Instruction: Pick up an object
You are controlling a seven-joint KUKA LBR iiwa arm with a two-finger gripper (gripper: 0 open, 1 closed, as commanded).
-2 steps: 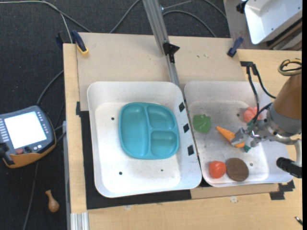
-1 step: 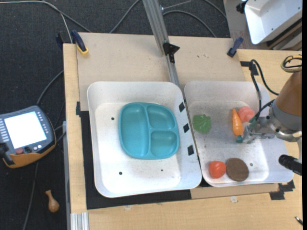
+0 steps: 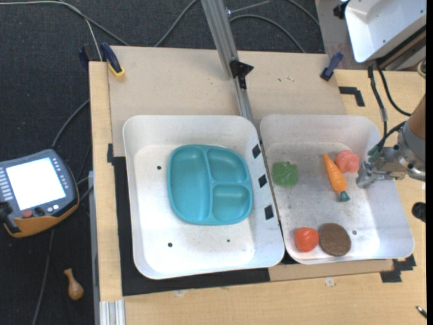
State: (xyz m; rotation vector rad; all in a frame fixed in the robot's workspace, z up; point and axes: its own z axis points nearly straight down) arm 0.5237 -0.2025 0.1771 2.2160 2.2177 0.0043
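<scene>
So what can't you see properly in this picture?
- The tool, camera view: small and blurred at the right bin's far side, so its grip can't be judged.
- The arm: cut off by the right edge.
- The pink object beside the carrot: too blurry to name.
- The brown disc and the red object: too small to identify, and whether they touch is unclear.
- The teal tray's compartments: fine detail too small.

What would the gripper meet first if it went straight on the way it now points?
The gripper points left into the right bin. First in that line is probably the pink object, with the carrot just beyond it. Its height above them is unclear, so it might pass over both.
</scene>
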